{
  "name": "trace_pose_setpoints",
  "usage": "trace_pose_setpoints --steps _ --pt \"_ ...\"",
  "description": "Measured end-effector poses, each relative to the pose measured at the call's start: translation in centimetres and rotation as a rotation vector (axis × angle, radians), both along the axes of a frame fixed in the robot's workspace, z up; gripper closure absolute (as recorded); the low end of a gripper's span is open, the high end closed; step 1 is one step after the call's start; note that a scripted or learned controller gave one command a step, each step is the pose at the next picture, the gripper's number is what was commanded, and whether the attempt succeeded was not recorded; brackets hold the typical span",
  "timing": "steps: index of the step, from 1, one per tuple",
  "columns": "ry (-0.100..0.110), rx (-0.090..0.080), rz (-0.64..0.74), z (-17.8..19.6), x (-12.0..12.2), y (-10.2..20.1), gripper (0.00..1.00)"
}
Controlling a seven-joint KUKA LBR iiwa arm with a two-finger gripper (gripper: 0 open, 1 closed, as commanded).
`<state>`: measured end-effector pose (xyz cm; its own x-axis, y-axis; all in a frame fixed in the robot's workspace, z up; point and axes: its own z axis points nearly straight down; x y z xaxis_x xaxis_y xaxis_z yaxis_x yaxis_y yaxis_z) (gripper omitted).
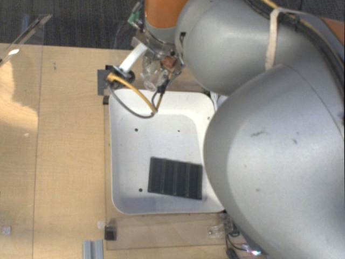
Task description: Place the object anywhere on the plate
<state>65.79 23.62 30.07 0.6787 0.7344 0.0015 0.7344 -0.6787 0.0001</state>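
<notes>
One white bin holds a dark ribbed slab; gripper hovers above, jaw state unclear.

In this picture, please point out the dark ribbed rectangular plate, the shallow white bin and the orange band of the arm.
dark ribbed rectangular plate (175, 178), camera view, its middle
shallow white bin (129, 161), camera view, bare floor
orange band (161, 4), camera view, its front

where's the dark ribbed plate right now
The dark ribbed plate lies flat in the white bin, near its front edge, beside the grey arm.
</notes>
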Motion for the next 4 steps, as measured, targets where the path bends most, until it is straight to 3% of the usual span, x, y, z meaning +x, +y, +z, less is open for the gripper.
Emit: trace_pose_setpoints --steps 1,2,3,4 --pt "-0.004 0.002 -0.313 12.3 -0.8 0.0 1.0" --pt "-0.001 0.002 -0.621 2.2 -0.4 -0.1 1.0" --pt "-0.005 -0.001 -0.321 13.4 -3.7 0.0 1.0" --pt "0.004 -0.003 0.053 7.6 -0.3 0.0 1.0"
